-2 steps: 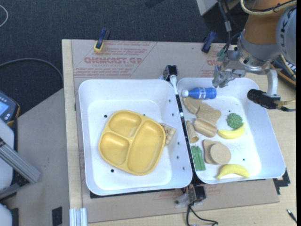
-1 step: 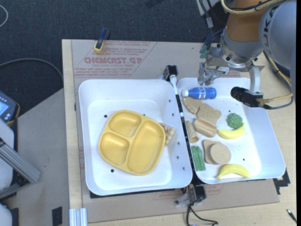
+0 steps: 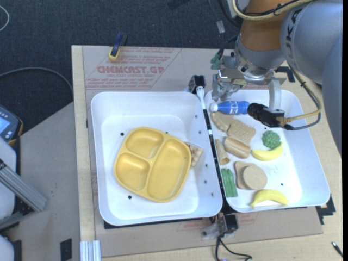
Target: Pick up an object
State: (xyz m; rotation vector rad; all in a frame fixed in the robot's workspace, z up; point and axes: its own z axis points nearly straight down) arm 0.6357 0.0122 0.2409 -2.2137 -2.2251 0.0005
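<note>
My gripper (image 3: 222,89) hangs over the far left corner of the right bin (image 3: 311,162), just above and slightly left of a blue bottle (image 3: 235,107) that lies on its side, white cap pointing left. The bottle rests on the bin floor, apart from the gripper. In front of the bottle lie tan bread-like pieces (image 3: 240,130), a green broccoli (image 3: 271,139), a small banana (image 3: 267,154), a round brown patty (image 3: 253,177), a green strip (image 3: 229,182) and a second banana (image 3: 269,198).
The left bin (image 3: 109,113) holds a yellow divided plate (image 3: 153,163), with a small tan item (image 3: 194,153) at the plate's right edge. A ridge (image 3: 209,140) separates the two bins. A yellow and blue clip (image 3: 115,48) lies on the board behind them.
</note>
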